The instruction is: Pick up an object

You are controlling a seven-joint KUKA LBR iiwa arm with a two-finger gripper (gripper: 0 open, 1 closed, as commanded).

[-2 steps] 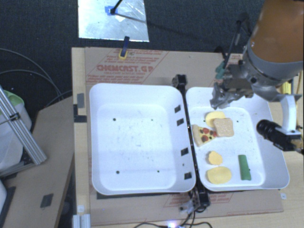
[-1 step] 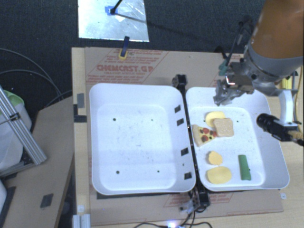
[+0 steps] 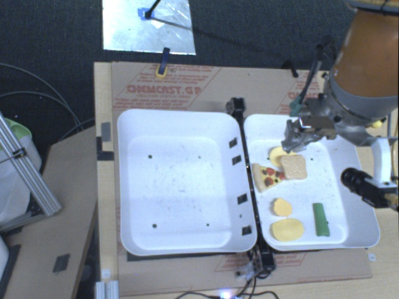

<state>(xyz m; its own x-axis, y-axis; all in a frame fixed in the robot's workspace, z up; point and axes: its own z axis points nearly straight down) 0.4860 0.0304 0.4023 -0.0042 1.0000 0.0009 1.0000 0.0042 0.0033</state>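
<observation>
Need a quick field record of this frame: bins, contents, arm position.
left bin: white, shallow, nothing visible inside
right bin: holds all the items
items: pizza slice, toast slice, small yellow round, larger yellow oval, green stick
arm: reaches in from the right, over the right bin's far end
pincer: above the toast slice, holds nothing that can be seen

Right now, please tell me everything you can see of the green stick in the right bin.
The green stick is a small, straight, bar-shaped piece, dark green and matte; its material is unclear. It lies flat on the floor of the right bin, near the front right corner, its long axis running roughly front to back with a slight tilt. Nothing touches it: the yellow oval piece lies apart to its left, and the tool hangs well away, above the back of the bin.
</observation>
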